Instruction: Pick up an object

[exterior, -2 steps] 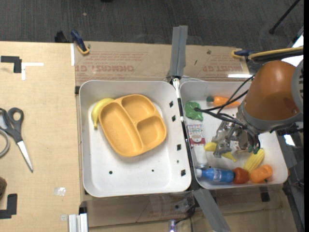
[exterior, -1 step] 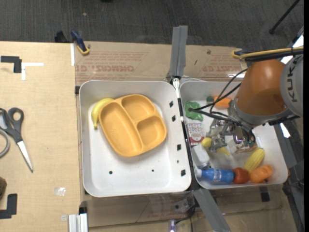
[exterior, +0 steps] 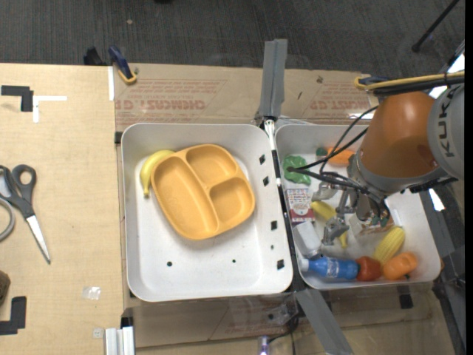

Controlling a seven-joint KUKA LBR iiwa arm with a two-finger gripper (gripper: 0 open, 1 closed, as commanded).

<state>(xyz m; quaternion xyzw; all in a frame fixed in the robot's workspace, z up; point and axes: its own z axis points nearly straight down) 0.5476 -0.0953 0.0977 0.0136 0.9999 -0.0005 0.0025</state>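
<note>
Toys crowd the right bin (exterior: pixel 427 220): corn (exterior: pixel 390 242) right of the gripper (exterior: pixel 336 231), bottle (exterior: pixel 330 268) below it. Whether its fingers grip anything I cannot tell; it hangs low, probably reaching.

Dark carpet floor (exterior: pixel 207 13) beyond a light wooden bench (exterior: pixel 59 198) — cardboard-lined.
</note>
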